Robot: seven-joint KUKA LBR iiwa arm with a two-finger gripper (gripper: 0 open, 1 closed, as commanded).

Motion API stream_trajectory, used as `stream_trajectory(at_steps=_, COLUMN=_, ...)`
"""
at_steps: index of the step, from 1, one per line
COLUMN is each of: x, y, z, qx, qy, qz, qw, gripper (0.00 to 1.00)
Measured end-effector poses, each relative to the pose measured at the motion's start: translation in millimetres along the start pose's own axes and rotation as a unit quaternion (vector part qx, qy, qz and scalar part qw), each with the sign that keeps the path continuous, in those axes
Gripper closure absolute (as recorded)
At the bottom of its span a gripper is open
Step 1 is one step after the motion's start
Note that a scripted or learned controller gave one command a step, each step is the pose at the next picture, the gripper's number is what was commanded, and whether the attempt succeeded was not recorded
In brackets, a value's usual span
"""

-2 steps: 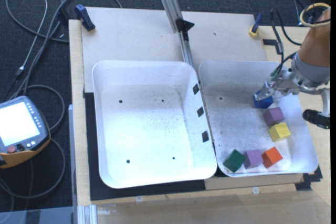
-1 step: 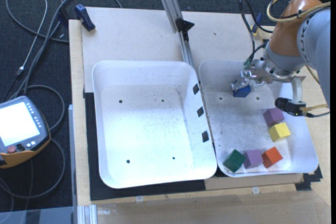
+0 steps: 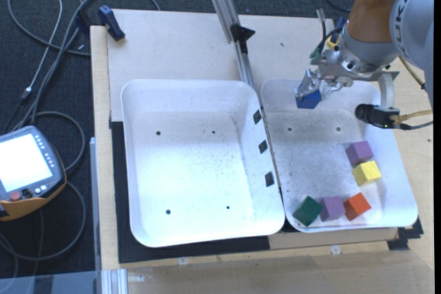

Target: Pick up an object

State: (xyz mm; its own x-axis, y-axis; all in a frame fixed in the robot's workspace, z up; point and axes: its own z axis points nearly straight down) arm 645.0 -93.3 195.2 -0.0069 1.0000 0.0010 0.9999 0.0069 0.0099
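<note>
My arm point(image 3: 400, 3) reaches in over the right bin point(image 3: 303, 148), wrist tipped down so the gripper point(image 3: 309, 91) hangs above its far corner. My fingers are clamped on a blue cube point(image 3: 309, 100), which looks lifted off the floor. The other cubes point(image 3: 344, 182) lie well apart from it, along the near right side.

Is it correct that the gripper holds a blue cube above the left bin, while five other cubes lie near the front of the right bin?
Not quite: the bin is wrong. In the camera view the gripper holds the blue cube above the right bin, near its back edge, not above the left bin. The rest stands: five other cubes lie near the front of the right bin.
</note>
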Motion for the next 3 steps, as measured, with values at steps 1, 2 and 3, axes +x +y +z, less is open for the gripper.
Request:
stream_trajectory(at_steps=1, x=71, y=27, z=-7, qx=0.003, qy=0.001, qz=-0.001, qw=1.0, gripper=1.0)
stream_trajectory(at_steps=2, x=124, y=15, z=-4, qx=0.008, qy=0.001, qz=0.0, qw=1.0, gripper=1.0)
stream_trajectory(at_steps=3, x=79, y=20, z=-129, qx=0.0, qy=-0.001, qz=0.004, qw=1.0, gripper=1.0)
